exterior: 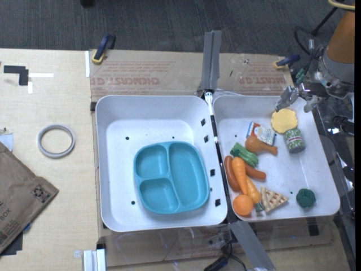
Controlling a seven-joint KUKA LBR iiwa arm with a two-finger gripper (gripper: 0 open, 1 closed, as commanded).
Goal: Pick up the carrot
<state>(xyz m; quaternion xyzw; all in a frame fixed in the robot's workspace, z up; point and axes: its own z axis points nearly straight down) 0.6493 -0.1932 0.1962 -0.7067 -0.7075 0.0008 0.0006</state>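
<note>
While the pincer (289,96) hangs over the right bin's (321,151) far edge, can't tell its state. Just below it sits a yellow round food piece (284,120). The carrot (240,175) lies near that bin's left wall, by an orange (243,204).

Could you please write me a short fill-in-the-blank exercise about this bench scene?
1. The carrot lies in the ____ bin.
2. The blue divided tray has ____ compartments.
3. The pizza slice lies near the right bin's ____ edge.
4. The gripper hovers over that bin's ____ edge.

Missing words: right; three; near; far
</note>
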